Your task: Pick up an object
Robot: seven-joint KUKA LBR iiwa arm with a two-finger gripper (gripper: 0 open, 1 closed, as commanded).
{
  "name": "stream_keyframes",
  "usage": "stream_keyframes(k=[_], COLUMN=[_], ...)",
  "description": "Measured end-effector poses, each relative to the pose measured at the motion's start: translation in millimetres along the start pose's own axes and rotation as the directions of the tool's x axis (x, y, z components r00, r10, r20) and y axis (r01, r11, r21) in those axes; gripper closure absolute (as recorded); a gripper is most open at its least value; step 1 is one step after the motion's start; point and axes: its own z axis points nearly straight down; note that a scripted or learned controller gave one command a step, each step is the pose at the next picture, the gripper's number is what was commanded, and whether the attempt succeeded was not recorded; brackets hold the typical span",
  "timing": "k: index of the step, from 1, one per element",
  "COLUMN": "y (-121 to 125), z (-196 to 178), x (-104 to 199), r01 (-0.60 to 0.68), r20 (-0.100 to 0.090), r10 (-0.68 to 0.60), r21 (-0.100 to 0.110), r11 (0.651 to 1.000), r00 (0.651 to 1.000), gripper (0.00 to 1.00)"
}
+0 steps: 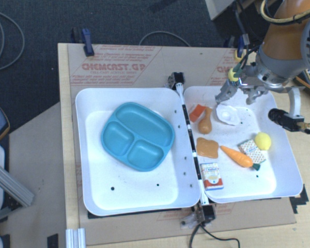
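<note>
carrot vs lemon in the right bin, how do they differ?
The carrot is orange, long and tapered, lying at a slant with its green end toward the bin's right; the lemon is yellow, rounded and shorter. The carrot sits nearer the bin's middle, the lemon nearer its right wall. Both lie loose, apart from the gripper.

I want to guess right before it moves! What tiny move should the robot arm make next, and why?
Probably a short drop straight down. The gripper hovers with fingers spread above the white object at the back of the right bin, and nothing sits between them. The orange piece lies close on the left, so it should come down straight.
</note>
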Motion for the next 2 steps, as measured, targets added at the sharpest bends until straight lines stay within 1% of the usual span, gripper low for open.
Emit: stream_keyframes(k=[1, 2], y=[-78, -73], z=[133, 115], x=[-36, -36], r01=[-0.005, -0.002], r20=[-0.002, 0.004], r10=[0.005, 0.002], r21=[0.007, -0.008], r11=[1.000, 1.000], r00=[1.000, 1.000], gripper=[0.00, 1.00])
